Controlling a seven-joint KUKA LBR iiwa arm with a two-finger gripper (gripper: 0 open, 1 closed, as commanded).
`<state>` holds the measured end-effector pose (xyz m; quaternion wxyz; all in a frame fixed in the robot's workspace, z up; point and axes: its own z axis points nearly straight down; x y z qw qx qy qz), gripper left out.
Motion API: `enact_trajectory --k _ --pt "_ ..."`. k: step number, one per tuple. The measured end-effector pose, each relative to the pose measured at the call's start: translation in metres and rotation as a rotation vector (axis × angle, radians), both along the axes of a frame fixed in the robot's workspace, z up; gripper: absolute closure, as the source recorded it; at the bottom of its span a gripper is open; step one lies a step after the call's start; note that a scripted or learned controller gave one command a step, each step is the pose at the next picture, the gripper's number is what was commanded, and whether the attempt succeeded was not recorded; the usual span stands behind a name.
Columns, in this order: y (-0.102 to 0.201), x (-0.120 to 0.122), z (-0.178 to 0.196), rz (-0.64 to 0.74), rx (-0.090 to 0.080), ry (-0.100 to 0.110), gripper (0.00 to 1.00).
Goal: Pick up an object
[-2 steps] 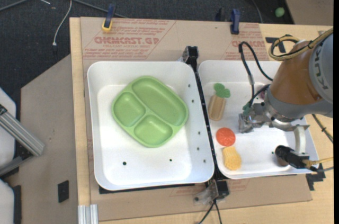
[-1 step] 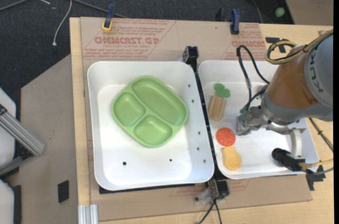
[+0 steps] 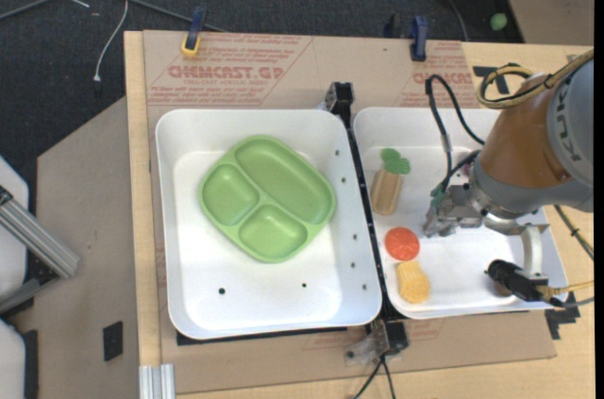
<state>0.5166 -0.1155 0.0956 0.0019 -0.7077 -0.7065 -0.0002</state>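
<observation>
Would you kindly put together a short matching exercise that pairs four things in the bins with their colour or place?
Things:
1. divided plate
2. round red piece
3. yellow piece
4. tan block

Descriptions:
A. nearest the right bin's front edge
B. light green, in the left bin
C. lies between the tan block and the yellow piece
D. just below a small green piece

Pairs: 1-B, 2-C, 3-A, 4-D
</observation>
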Motion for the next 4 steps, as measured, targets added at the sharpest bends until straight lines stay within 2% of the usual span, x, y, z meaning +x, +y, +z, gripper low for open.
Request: enact_trajectory --k 1,3,4 --pt "0.000 -0.002 0.043 0.002 -0.004 -0.007 1.00" --pt "-0.002 0.008 0.160 0.003 -0.005 -0.010 1.00" --pt "0.041 0.012 0.151 0.007 0.000 0.000 1.00"
